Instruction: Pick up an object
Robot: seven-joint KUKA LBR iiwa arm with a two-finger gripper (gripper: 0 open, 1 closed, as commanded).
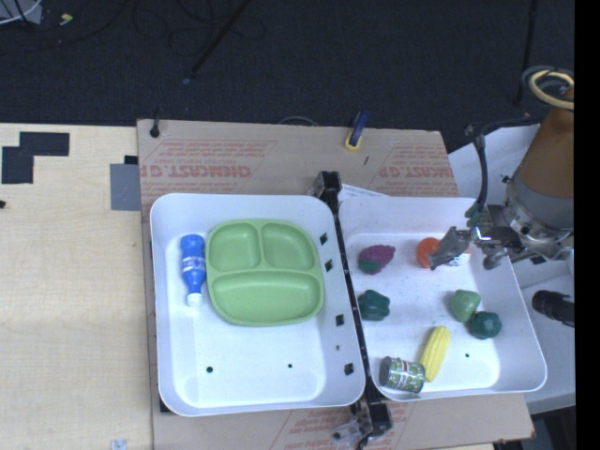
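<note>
Reaching in from three o'clock, the grey arm's two-finger pincer (457, 249) hangs over the upper right part of the right-hand shallow white bin (525, 368). Whether its fingers are apart or together cannot be told from this slanted view, and nothing can be seen held between them.

Just beside the pincer tip, at its nine o'clock, lies a small round orange-red toy fruit (427, 249), partly covered by the tip. Further toward nine o'clock sits a lumpy purple toy fruit (377, 257). At six o'clock from that one is a dark green toy pepper (373, 304). Below the pincer, toward five o'clock, rest a pale green toy vegetable (463, 304) and, touching it at its four o'clock, a dark teal round toy (485, 324). A yellow toy corn cob (434, 351) lies tilted near the bin's bottom edge, and a small green-labelled tin can (403, 375) lies on its side at the cob's seven o'clock.

Across the divider, the left-hand white bin (244, 382) bears a light green plastic plate with three compartments (263, 272), and a blue plastic bottle with a white cap (192, 267) lies just beside the plate at its nine o'clock.
</note>
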